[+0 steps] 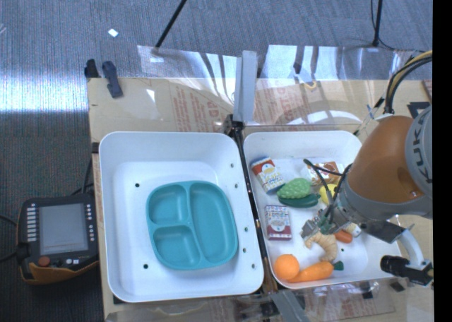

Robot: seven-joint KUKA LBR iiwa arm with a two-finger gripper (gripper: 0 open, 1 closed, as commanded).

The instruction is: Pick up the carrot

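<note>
The robot arm (pixel 385 165) is big and round, grey with a shiny orange band, and it reaches into the right white bin (pixel 353 140). Its gripper (pixel 321 225) is a small dark metal part hanging low over the toys, and I cannot tell if it is clenched or let go. The carrot (pixel 316 271) lies below the gripper, close to the bin's near wall. It is long, smooth and orange, with a little green bit at its thick end. Touching its thin end, to the left, sits a round orange ball of fruit (pixel 286 267). Just under the gripper lies a bumpy, pale tan root shape (pixel 325 244), and a small red-orange piece (pixel 344 236) sits beside the gripper. To the left of the gripper lies a flat red and white card box (pixel 278 222) with tiny writing too small to read. Up and left is another small red and white packet (pixel 268 173), also too small to read. A bumpy green toy (pixel 296 191) rests between them, with something yellow (pixel 325 193) next to it. Far to the left, the other white bin (pixel 120 165) holds a smooth teal plastic plate (pixel 191 224) with three parts. The bench (pixel 176 105) under the bins looks like brown card with faint red letters that I cannot read.
</note>
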